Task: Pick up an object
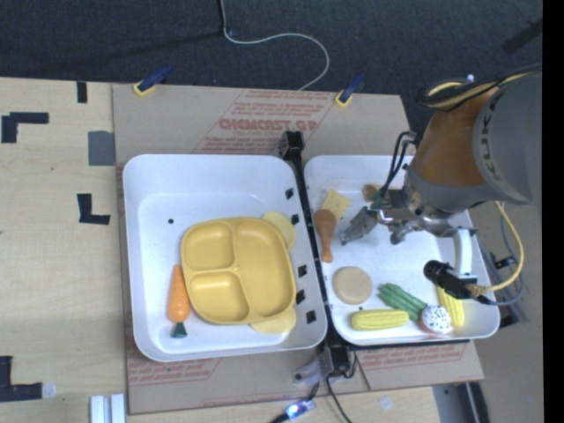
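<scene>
My arm came in from the right edge of the frame, orange band sitting at upper right, wrist angled down-left over the right bin. My gripper hung in the upper-middle of that bin, fingers parted a bit w/ nothing between them, tips pointing down-left, just right of the wooden spoon.

The spoon was the closest thing to me: tan, lying roughly vertical along the bin's left wall, w/ a paler yellowish block at its top end. Below it sat a round beige disc, approx center-bottom of the bin. Along the bottom edge lay a yellow corn cob, a green veg piece slanted just above it, and a small white-and-red speckled ball at lower right.

The left bin held a yellow divided tray, tilted, w/ an orange carrot just beside its left edge.
</scene>
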{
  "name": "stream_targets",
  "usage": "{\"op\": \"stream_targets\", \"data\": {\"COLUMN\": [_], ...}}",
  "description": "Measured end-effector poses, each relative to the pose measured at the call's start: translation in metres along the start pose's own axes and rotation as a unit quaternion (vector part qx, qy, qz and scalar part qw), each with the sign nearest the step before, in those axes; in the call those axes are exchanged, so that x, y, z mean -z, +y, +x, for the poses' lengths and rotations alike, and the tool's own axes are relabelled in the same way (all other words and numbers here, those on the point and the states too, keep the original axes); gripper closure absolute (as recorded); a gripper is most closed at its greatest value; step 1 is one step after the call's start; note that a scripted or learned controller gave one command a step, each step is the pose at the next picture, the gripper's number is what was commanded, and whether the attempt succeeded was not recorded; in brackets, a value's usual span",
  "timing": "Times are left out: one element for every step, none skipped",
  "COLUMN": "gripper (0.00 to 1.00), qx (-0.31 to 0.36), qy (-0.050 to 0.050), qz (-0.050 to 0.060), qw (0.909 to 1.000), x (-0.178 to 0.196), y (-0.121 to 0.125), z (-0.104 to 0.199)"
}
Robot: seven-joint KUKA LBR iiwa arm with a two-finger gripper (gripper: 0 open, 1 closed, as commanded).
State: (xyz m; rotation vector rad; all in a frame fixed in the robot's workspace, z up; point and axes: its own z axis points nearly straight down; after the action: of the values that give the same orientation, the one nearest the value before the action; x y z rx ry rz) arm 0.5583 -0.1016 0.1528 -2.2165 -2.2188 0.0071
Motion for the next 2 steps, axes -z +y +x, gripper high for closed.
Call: {"op": "stream_targets", "data": {"gripper": [0.0,0.0], "qx": [0.0,0.0], "qy": [0.0,-0.001], "qz": [0.0,-0.002], "qw": [1.0,1.0], "x": [-0.051,-0.069], "y": [0.005,0.005], "z": [-0.007,-0.006]}}
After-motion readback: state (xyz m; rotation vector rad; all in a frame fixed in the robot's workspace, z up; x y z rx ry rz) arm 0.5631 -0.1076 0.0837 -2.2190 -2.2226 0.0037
